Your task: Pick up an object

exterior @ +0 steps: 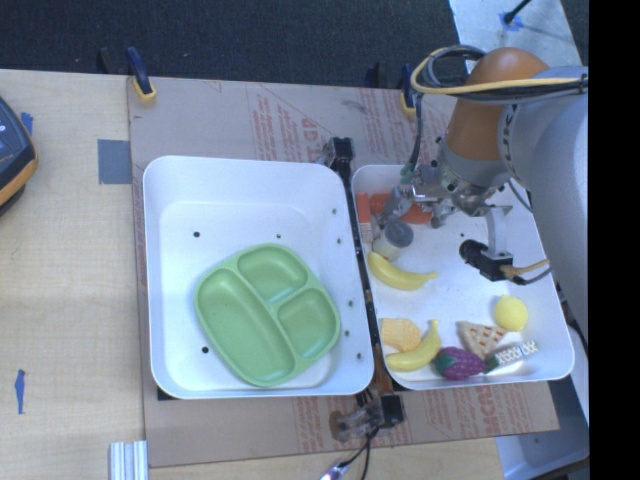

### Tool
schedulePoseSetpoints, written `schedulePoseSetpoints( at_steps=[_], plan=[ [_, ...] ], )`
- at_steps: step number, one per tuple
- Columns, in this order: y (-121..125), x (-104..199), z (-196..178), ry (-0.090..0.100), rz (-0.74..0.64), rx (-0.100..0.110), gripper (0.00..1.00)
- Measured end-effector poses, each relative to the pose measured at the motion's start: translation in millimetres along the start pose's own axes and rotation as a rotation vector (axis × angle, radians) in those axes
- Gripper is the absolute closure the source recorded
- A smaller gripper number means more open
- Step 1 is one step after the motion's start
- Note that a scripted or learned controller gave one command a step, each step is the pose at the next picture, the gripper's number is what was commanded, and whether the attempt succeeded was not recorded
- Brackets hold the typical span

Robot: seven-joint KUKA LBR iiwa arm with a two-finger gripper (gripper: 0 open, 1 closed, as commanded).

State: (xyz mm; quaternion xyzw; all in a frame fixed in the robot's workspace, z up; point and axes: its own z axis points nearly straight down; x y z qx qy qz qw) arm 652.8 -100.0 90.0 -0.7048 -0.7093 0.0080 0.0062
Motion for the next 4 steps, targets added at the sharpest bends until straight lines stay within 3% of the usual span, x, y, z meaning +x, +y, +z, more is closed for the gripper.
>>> schedulePoseSetpoints(
  at_steps=[1, 2, 4],
  plan=[
    [-4, -4, -8, -0.003, 0.001, 0.017, 1.00],
    [-3, -3, -9, -0.002, 0.000, 0.014, 0.00],
    [-3, 3, 2, 0.006, 0.000, 0.013, 0.00]
  ],
)
